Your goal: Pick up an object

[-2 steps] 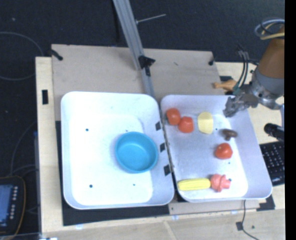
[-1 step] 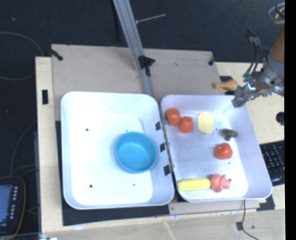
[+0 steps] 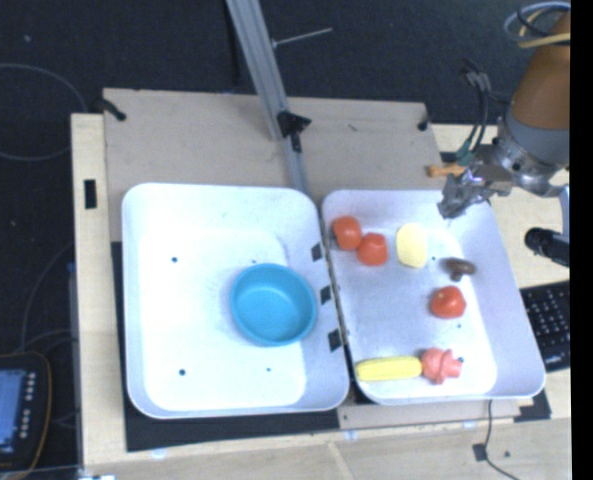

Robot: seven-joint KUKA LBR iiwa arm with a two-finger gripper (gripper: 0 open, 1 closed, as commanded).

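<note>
The right bin [image 3: 496, 258] holds two red-orange pieces [image 3: 347, 232] [image 3: 372, 249] near its back left, a pale yellow piece [image 3: 412, 245], a small brown piece [image 3: 460, 266], a red round piece [image 3: 447, 302], a yellow banana-like piece [image 3: 388, 369] and a pink piece [image 3: 440, 365] at the front. My gripper [image 3: 454, 202] hangs over the bin's back right part, above and to the right of the pale yellow piece. Nothing shows between its fingers.
The left bin [image 3: 176, 228] holds a blue bowl [image 3: 272, 304]. A slanted metal pole [image 3: 266, 78] rises behind the bins. A keyboard [image 3: 548, 323] lies right of the right bin, and a small screen [image 3: 6, 408] sits at the lower left.
</note>
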